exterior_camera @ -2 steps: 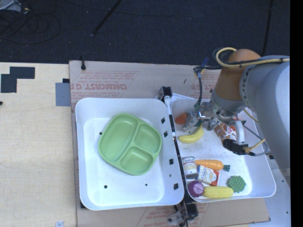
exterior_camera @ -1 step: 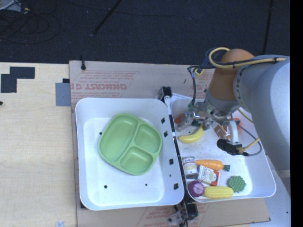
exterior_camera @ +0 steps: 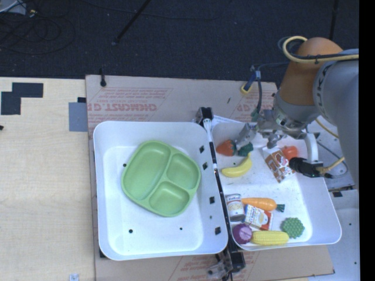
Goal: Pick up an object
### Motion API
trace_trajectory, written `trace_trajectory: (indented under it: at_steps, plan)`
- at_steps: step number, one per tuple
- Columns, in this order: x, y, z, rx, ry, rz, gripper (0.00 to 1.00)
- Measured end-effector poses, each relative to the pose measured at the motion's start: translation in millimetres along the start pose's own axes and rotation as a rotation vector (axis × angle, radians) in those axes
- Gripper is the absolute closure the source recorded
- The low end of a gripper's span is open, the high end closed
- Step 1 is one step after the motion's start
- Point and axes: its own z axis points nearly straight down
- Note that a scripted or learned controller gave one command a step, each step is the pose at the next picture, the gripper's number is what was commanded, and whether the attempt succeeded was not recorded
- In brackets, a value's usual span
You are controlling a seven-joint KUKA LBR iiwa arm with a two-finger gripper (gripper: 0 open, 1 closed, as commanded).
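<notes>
My gripper [exterior_camera: 258, 139] hangs over the far part of the right bin [exterior_camera: 319, 215], open, with nothing between its fingers. Its left finger [exterior_camera: 242, 137] reaches down close to a small green toy [exterior_camera: 245, 149] and an orange-red round toy [exterior_camera: 225, 148]. A yellow banana [exterior_camera: 237, 168] lies just in front of them. Under the right finger [exterior_camera: 274, 138] sit a brown snack packet [exterior_camera: 277, 164] and a red toy [exterior_camera: 289, 153].
At the near end of the right bin lie a carrot [exterior_camera: 259, 204], a small can [exterior_camera: 234, 204], a white-red packet [exterior_camera: 256, 216], a purple onion [exterior_camera: 242, 233], a corn cob [exterior_camera: 269, 237] and a broccoli [exterior_camera: 293, 227]. A green divided plate [exterior_camera: 161, 177] lies in the left bin [exterior_camera: 111, 227].
</notes>
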Motion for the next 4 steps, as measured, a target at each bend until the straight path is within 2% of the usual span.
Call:
trace_trajectory:
  at_steps: [1, 4]
  plan:
    - [-6.8, -1.0, 74.4, 0.005, 0.002, 0.001, 0.00]
    - [-0.1, -0.7, 74.3, 0.002, 0.000, 0.000, 0.00]
